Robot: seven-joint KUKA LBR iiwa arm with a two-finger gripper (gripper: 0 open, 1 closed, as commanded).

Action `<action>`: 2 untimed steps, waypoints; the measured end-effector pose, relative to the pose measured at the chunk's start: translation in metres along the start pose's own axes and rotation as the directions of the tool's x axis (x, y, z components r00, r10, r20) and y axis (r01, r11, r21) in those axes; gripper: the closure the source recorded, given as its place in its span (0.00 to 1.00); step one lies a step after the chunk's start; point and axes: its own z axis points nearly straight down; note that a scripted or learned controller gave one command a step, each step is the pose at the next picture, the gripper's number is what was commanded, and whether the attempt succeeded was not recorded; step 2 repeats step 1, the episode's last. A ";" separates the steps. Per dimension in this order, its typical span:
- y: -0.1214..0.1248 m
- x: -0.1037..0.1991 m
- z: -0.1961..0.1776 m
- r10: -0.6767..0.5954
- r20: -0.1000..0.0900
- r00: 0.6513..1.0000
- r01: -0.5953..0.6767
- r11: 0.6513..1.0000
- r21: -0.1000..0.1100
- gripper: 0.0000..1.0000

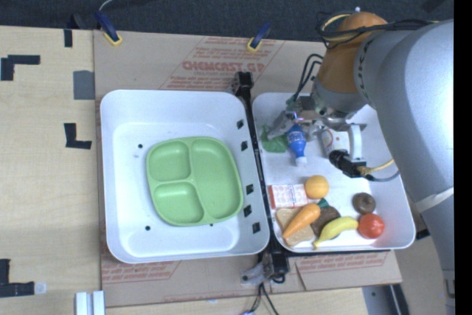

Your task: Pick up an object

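Observation:
My gripper [300, 133] hangs low over the back of the right bin [391, 181], below the orange band of the wrist. It stands open, one grey finger [276, 130] to the left and the other to the right of a small bottle with a blue label [297, 145]. The bottle lies on the bin floor between them, and nothing is lifted. A green leafy piece [273, 144] lies just left of the bottle.
Toward the front of the right bin lie an orange [316, 187], a red-and-white box [287, 195], a carrot [303, 217], a banana [332, 230], a tomato [370, 226] and a brown donut [363, 202]. The left bin [118, 158] holds a green divided plate [195, 181].

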 end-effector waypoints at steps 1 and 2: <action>0.001 0.000 -0.011 -0.001 0.000 1.000 0.001 1.000 -0.002 1.00; 0.001 0.000 -0.011 -0.001 0.000 1.000 0.001 1.000 -0.002 1.00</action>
